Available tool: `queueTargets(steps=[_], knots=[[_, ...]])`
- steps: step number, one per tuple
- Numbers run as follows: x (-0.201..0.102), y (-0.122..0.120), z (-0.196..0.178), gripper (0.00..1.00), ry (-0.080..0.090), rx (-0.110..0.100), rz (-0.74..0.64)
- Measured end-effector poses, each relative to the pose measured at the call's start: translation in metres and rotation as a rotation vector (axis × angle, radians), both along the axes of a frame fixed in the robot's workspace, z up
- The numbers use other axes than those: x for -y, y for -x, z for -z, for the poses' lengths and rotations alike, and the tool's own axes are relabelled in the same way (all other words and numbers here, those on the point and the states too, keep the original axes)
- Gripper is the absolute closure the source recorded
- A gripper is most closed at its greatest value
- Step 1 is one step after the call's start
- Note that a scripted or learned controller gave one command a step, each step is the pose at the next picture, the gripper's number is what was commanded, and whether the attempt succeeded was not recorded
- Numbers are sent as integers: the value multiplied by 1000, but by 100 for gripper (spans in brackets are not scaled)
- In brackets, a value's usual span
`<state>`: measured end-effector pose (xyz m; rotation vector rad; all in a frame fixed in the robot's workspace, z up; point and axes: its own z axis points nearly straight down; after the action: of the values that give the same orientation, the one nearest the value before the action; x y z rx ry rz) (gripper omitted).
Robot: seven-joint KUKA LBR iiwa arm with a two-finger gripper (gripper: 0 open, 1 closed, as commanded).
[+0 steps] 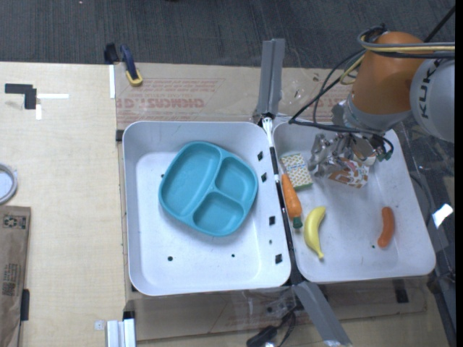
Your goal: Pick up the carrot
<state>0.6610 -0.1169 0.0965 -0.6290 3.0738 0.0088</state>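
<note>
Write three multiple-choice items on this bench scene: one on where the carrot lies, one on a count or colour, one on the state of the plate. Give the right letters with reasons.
1. Where does the carrot lie?
A. On the blue plate
B. In the right bin, by its left wall
C. On the bench outside the bins

2. How many compartments does the blue plate have?
A. Two
B. Three
C. Five

3. What state is the blue plate in?
A. Bare, lying flat in the left bin
B. Stacked on the banana
C. Holding the sausage

Answers:
1 B: the carrot lies along the left wall of the right bin, just above the banana.
2 B: its ridges part one long section from two smaller ones.
3 A: nothing rests on it; the sausage and the gripper are over in the right bin.
</note>
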Motion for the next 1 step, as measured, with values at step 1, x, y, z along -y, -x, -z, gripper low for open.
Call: queueTargets(steps=[1], knots=[[0, 0, 0, 0, 0, 0, 0]])
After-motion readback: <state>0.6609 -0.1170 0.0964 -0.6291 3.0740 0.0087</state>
